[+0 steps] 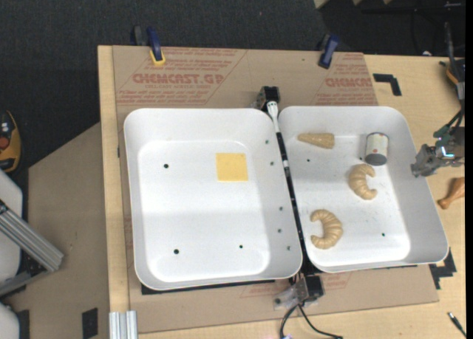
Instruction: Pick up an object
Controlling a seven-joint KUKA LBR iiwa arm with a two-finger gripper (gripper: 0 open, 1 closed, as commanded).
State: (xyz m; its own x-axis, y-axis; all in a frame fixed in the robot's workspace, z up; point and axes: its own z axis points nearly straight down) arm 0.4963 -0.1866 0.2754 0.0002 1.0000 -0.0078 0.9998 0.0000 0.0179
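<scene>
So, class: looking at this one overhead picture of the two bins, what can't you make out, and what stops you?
- Gripper: sits at the camera view's right edge, too small to tell whether it is open or shut.
- Arm: mostly cut off by that edge.
- Grey can: label too small to read.
- Tan object beside the right bin: cut off by the edge, unidentifiable.

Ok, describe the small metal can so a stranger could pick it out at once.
Look in the right-hand white bin, at its far right corner. The small metal can lies there on its side, just above a croissant. It is the one grey, shiny cylinder among tan pastries.
</scene>
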